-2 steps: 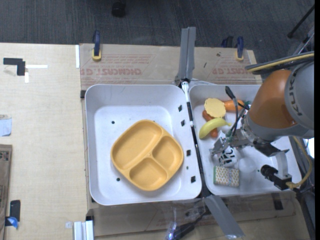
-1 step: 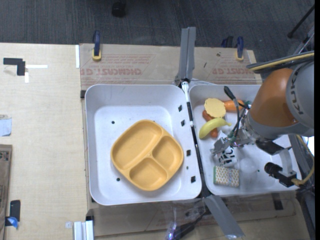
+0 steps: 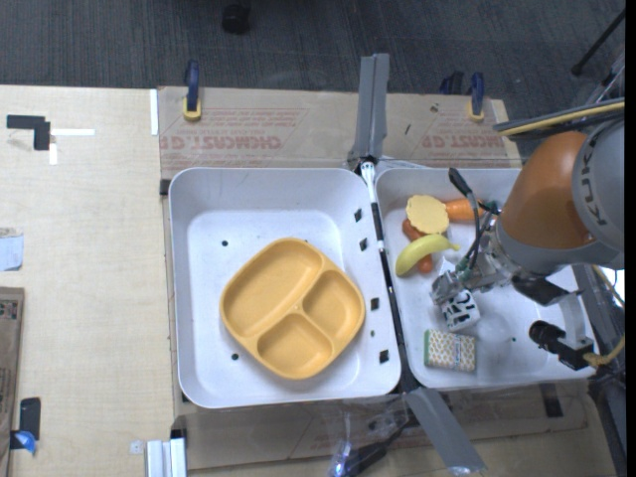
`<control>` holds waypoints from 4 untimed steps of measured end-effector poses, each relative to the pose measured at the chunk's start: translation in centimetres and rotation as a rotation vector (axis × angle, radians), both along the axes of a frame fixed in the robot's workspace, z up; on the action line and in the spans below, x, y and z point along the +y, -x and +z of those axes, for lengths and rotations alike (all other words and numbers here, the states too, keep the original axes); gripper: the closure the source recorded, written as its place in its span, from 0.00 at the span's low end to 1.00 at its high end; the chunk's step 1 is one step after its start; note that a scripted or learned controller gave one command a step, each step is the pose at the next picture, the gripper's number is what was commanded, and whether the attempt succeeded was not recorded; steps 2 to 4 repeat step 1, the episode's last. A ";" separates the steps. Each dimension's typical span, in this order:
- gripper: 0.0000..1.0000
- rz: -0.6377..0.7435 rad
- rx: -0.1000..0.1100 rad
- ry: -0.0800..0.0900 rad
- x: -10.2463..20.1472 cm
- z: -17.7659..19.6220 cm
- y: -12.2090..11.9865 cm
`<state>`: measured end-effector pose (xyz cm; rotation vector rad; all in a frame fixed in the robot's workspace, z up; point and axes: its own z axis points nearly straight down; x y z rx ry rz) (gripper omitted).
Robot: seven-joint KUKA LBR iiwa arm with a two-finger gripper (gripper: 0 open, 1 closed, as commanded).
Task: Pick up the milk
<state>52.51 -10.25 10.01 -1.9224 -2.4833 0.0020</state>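
Note:
The milk [image 3: 461,312] is a small white carton with black cow patches, lying in the right bin [image 3: 517,351] near its middle. My gripper [image 3: 447,286] hangs right at the carton's upper left edge, reaching down from the grey arm with the orange band [image 3: 542,202]. The gripper's metal tip overlaps the top of the carton, so I cannot make out whether they touch.
In the right bin, a banana [image 3: 421,252], a yellow round slice [image 3: 427,212], a carrot [image 3: 460,208] and a red piece [image 3: 411,231] lie behind the milk. A speckled green-edged block [image 3: 450,351] lies in front. The left bin [image 3: 199,296] holds a yellow divided plate [image 3: 291,308].

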 end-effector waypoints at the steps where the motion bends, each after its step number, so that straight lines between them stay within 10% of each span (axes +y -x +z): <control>1: 1.00 0.058 0.000 0.001 7.4 9.1 0.8; 4: 1.00 0.058 0.000 0.001 7.4 9.1 0.8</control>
